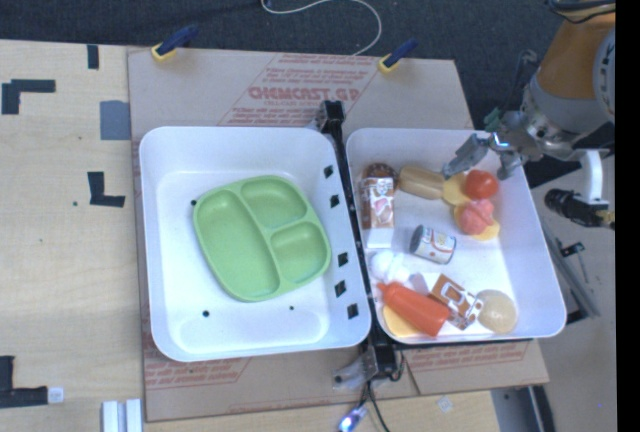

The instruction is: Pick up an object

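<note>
The camera view looks down on two white bins set side by side on a cardboard sheet (pixel 300 90). The left bin (pixel 165 220) holds a green divided plate (pixel 262 237) lying flat near its middle. The right bin (pixel 530 260) is the landmark for the rest.

At the right bin's upper right corner the gripper (pixel 490 157) hangs low over the rim, its two dark fingers spread apart and pointing down and left; nothing sits between them. Just inside that corner, below the fingertips, lies a red tomato (pixel 481 184), touching a yellow piece (pixel 456 190) and, under it, a pink fruit-like toy (pixel 476 216). A tan bread roll (pixel 421 183) lies along the bin's upper middle. Near the bin's left wall stands a brown-and-white packet (pixel 378 201). In the bin's centre a small can (pixel 432 243) lies on its side. Toward the lower edge are an orange carrot (pixel 414 308) on a yellow slice, a red-brown carton (pixel 458 300) and a beige round ball (pixel 496 311) at the lower right.
</note>
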Controlling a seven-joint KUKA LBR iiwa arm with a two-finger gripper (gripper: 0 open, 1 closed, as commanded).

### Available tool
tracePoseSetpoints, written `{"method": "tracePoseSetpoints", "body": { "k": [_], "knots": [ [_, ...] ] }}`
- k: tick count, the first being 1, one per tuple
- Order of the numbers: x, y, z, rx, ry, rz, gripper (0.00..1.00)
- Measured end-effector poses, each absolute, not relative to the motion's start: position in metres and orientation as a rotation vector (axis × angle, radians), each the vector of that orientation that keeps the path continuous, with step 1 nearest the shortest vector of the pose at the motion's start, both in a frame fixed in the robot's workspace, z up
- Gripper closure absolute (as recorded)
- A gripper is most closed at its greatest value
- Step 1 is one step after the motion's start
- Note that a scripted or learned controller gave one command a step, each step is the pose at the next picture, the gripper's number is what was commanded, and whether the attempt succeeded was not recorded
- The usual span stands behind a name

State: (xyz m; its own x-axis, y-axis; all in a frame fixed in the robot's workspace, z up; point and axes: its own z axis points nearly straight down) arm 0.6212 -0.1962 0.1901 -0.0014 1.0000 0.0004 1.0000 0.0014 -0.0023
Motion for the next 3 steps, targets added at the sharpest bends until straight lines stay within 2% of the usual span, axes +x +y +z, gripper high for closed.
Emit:
{"method": "tracePoseSetpoints", "body": {
  "k": [1,2,3],
  "knots": [
    [0.659,-0.172,0.302,-2.222,-2.235,-0.01,0.0],
    [0.67,-0.132,0.417,-2.22,-2.236,-0.011,0.0],
    [0.605,0.051,0.443,-2.2,-2.239,-0.007,0.0]
  ]
}}
